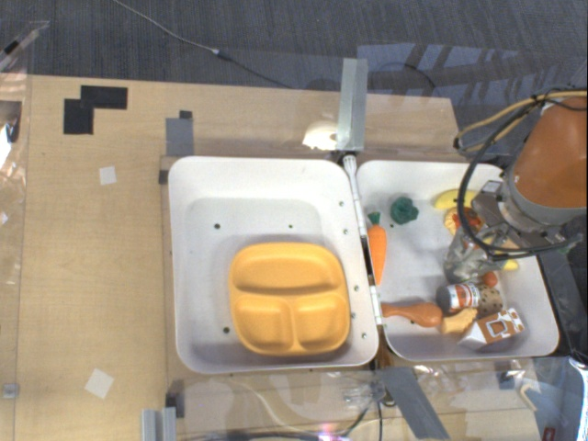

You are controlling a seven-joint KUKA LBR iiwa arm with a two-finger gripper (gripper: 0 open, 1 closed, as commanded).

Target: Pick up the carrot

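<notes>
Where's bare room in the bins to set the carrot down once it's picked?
Most bare floor is in the left bin: the strip behind the yellow tray and along its left side. In the right bin, a small patch lies between the carrot, green piece and gripper. Its front right, around the can and carton, is crowded.

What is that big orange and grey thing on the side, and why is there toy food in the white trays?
That is a robot arm, seen by a camera looking down from above. Its gripper, the metal hand at the end, hangs over the right bin. That bin holds pretend food: a carrot by the left wall, a green piece, a chicken drumstick, a small can and a little carton. The left bin holds a yellow divided plate. The arm is meant to pick up the carrot, which lies untouched.
</notes>
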